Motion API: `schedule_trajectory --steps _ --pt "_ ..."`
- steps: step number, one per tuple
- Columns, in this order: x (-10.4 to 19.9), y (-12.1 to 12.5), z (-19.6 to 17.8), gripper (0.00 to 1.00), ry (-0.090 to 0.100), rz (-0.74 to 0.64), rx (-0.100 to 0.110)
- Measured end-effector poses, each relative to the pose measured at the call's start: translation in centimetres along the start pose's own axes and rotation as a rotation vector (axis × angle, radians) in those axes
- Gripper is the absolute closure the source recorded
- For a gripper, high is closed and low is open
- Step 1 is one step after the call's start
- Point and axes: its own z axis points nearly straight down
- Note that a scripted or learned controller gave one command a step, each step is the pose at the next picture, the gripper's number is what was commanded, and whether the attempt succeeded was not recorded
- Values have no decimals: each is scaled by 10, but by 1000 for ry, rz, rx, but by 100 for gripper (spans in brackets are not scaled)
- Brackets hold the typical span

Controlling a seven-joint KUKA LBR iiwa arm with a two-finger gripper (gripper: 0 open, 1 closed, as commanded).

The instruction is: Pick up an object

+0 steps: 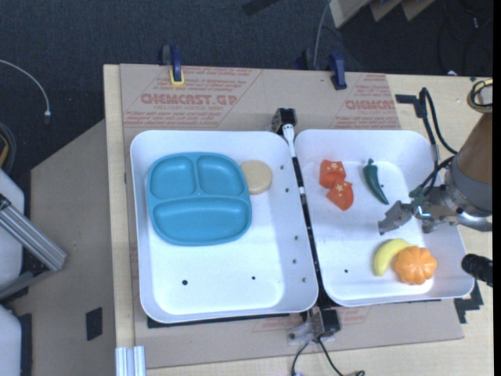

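Observation:
My gripper (410, 218) hangs over the right part of the right bin (352, 284), reaching in from the right. It is open, with one grey finger (391, 219) pointing left and nothing between the fingers. Just below it lie a yellow banana (385, 255) and an orange pumpkin-shaped fruit (414, 265), touching each other. A green chili (375, 182) lies up and to the left of the gripper. Two red pieces (336, 183) sit further left in the same bin.
The left bin (227, 288) holds a blue divided plate (200, 197) with a round beige cookie (256, 177) beside its right rim. A black cable (430, 128) loops above the right bin's far corner. Clamps hold the cardboard base at the back.

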Motion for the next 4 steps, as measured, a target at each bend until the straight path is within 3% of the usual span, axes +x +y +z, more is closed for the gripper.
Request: schedule_trajectory --steps 1,2,3,4 --pt "0 3 -5 0 -3 -3 -11" --pt "6 5 39 0 0 -4 -5" --pt "5 9 87 0 -8 -5 -26" --pt "5 9 76 100 -9 -4 -26"
